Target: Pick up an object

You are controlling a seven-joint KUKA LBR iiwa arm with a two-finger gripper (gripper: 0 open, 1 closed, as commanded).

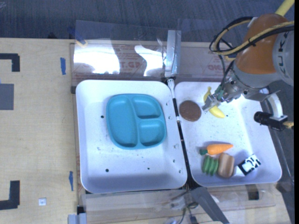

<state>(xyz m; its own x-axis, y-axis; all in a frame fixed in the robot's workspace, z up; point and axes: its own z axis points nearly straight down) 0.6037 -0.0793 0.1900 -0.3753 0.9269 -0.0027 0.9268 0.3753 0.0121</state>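
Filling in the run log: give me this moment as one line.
gripper: over banana, right bin | grasp: unconfirmed | cookie beside | carrot near front | blue tray: left bin

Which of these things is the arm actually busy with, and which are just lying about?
In the job:
- gripper, down in the right bin
- yellow banana, right at the gripper

Lying about:
- brown disc
- carrot
- green vegetable
- tan piece
- black-and-white block
- blue divided plate in the left bin
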